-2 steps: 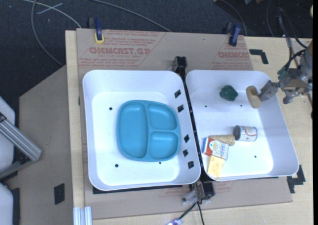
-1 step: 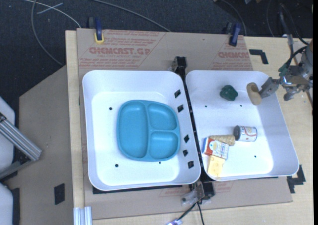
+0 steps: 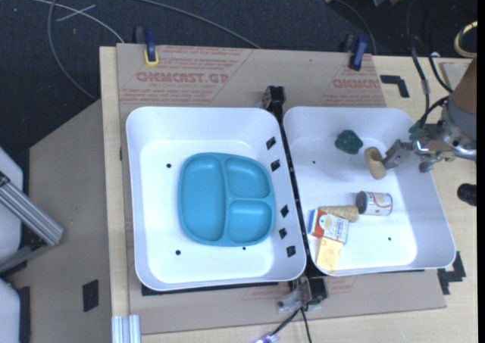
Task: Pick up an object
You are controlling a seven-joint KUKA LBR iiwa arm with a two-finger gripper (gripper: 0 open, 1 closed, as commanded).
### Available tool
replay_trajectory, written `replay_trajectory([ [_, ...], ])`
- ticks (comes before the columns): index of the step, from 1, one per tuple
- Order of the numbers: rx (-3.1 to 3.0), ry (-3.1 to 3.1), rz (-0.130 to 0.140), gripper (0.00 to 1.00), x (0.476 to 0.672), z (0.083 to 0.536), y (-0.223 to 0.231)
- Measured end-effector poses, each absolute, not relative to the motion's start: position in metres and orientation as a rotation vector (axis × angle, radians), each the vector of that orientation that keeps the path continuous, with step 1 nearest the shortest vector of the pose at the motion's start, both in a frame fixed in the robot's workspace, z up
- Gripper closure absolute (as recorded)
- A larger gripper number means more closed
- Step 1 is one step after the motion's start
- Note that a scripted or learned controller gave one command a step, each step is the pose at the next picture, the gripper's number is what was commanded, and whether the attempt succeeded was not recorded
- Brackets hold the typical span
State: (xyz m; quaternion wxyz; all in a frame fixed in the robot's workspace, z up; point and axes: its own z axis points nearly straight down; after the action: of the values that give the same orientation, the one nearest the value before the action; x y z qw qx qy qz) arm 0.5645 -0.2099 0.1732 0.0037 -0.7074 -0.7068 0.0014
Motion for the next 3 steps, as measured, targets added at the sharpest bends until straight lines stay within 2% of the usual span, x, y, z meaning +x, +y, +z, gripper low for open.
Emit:
replay_trajectory([
  [1,-2.215,-2.216,0.005,0.0,0.562,0.11,-0.207],
  [2,-2.219,-2.219,0.001,0.0,0.562,0.084,-0.206],
  [3,-2.221,-2.222,-0.002,1.0,0.563,0.097,-0.206],
])
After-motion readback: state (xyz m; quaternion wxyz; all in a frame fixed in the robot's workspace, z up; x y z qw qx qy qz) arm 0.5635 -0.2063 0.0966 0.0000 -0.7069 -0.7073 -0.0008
